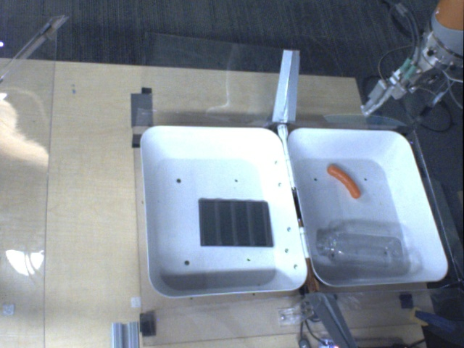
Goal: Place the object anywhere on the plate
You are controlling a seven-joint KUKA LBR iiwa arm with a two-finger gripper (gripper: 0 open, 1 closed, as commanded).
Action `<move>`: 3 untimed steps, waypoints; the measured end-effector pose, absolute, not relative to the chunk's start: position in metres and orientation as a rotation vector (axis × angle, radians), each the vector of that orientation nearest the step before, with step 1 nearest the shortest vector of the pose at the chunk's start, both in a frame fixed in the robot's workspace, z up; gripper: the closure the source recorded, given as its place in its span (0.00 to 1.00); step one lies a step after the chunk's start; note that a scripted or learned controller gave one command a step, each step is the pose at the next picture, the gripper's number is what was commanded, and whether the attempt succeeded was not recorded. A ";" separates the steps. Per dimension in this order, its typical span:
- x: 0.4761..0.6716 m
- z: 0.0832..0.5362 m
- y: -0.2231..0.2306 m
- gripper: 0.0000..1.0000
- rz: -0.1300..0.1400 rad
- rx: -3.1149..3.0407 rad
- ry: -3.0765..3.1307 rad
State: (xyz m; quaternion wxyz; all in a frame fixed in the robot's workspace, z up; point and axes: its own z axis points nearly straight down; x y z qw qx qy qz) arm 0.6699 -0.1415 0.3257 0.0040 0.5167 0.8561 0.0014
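A small orange sausage-shaped object (344, 180) lies in the upper middle of the right bin (413, 167). The plate (235, 222) is a dark grey ribbed square lying flat in the middle of the left bin (167, 165). My gripper (374, 103) hangs beyond the far edge of the right bin, at the view's upper right, slanting down and to the left. It is well apart from the orange object and carries nothing that I can see. The arm's orange band (451, 4) shows in the top right corner.
A clear plastic container (360, 246) lies on its side in the near part of the right bin, just below the orange object. A grey upright post (286, 85) stands behind the seam between the bins. Cables (435, 100) trail at the right behind the gripper.
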 end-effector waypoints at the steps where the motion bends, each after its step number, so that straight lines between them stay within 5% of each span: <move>1: 0.670 0.305 -0.154 0.00 0.005 1.684 2.644; 2: 0.661 0.331 -0.147 0.00 0.005 1.173 2.903; 3: 0.638 0.388 -0.096 0.00 0.008 1.553 2.718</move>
